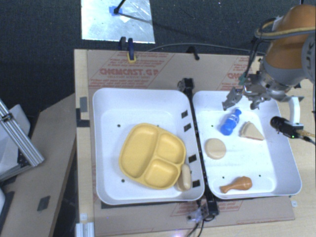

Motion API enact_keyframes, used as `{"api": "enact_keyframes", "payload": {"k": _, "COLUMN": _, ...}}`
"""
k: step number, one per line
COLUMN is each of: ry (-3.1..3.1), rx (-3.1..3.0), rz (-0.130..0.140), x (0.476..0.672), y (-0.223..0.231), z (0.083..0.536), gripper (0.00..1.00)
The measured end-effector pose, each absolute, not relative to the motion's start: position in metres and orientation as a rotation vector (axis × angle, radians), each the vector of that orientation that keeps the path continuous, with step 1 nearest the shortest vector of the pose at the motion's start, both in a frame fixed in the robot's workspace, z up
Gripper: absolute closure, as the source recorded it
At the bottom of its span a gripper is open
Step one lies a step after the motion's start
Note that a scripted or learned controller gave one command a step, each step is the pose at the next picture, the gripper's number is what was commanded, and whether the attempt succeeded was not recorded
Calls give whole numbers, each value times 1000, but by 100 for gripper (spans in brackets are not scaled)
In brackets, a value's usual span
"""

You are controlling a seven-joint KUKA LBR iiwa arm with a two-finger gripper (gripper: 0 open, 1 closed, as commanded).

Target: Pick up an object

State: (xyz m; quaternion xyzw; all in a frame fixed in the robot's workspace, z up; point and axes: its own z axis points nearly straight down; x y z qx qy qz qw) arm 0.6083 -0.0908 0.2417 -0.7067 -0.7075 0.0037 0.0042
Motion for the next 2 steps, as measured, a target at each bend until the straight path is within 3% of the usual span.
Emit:
{"api": "enact_keyframes", "payload": {"k": 1, "ry": -2225, "rx": -2219, "rz": -1, "x": 610, "y": -91, "z": 249, "gripper": 0}}
{"api": "enact_keyframes", "payload": {"k": 2, "ry": -2222, "rx": -2219, "rz": 2, "x": 605, "y": -84, "z": 204, "gripper": 0}}
